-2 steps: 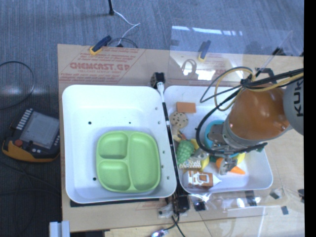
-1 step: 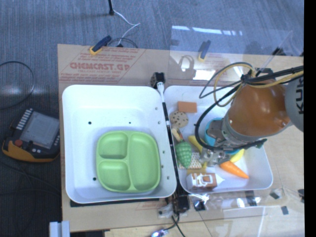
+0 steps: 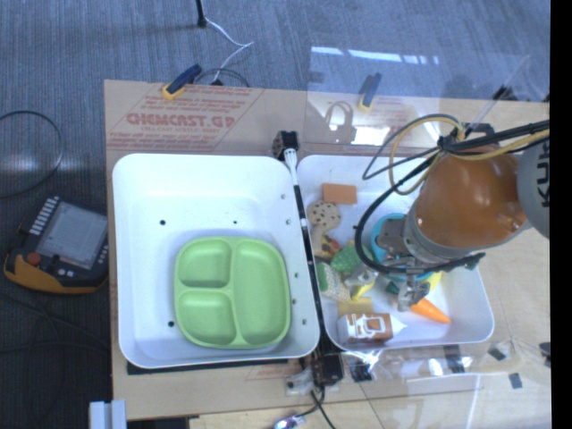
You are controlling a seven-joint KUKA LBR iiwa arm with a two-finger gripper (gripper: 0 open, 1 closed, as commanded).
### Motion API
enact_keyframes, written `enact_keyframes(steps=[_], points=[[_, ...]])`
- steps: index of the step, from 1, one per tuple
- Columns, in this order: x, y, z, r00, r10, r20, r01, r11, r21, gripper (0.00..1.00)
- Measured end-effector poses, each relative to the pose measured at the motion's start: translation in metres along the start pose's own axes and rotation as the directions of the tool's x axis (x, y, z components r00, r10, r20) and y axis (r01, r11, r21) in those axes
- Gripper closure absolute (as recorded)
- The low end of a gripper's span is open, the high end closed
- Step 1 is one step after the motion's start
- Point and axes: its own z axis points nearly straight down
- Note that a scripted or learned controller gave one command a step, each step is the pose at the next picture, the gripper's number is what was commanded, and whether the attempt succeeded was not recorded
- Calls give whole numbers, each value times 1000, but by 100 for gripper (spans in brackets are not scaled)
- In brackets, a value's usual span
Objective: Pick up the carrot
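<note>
The pincer (image 3: 407,290) hangs low over the right bin (image 3: 474,324), under the arm's orange band (image 3: 465,206); how wide it stands cannot be told, and nothing shows between its tips. The carrot (image 3: 431,310) lies on the bin floor just right of and below the pincer, close beside it. A small carton (image 3: 367,327) sits below-left of the pincer, and the green plate (image 3: 233,291) lies far left in the other bin (image 3: 152,186).
</note>
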Motion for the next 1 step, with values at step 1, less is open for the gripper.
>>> enact_keyframes(steps=[1], points=[[61,-45,-69,997,-75,-13,74,997,-38,0]])
